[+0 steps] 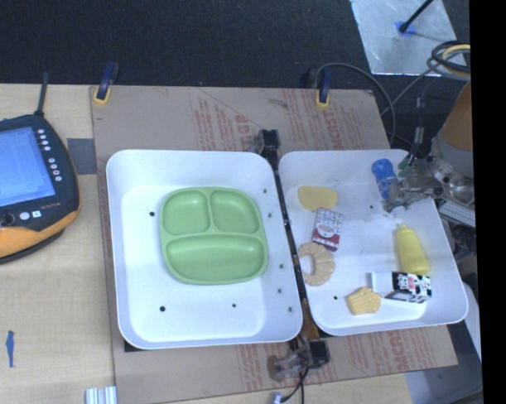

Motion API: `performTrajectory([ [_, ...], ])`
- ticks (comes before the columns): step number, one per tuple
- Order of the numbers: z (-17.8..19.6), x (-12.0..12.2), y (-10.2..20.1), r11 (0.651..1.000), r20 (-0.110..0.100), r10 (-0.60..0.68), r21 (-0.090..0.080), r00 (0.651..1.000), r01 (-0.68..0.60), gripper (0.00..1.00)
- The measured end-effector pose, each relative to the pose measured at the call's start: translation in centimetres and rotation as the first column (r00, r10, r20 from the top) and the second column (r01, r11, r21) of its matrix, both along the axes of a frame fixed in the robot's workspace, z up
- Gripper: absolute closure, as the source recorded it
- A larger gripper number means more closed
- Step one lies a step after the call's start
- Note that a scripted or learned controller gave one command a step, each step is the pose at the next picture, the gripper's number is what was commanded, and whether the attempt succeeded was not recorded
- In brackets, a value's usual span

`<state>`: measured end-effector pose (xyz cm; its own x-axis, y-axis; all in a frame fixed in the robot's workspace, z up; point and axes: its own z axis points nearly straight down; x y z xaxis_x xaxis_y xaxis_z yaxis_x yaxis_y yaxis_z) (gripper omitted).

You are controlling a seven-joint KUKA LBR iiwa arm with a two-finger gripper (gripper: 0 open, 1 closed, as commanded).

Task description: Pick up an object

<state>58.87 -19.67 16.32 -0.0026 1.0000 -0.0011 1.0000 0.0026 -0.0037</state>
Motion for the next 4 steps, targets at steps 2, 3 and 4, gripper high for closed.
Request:
performTrajectory([
  [2, -4.5, -9.6, -1.6, 1.000, -0.001, 0.003, 0.001, 1.000, -0.003, 0.00],
  [3, -3.5, -9.6, -1.6, 1.000, -0.003, 0.008, 0.000, 1.000, -0.008, 1.00],
  [4, 1.3, -6.1, 4.2, 1.000, 0.000, 0.006, 0.000, 1.000, -0.006, 1.00],
])
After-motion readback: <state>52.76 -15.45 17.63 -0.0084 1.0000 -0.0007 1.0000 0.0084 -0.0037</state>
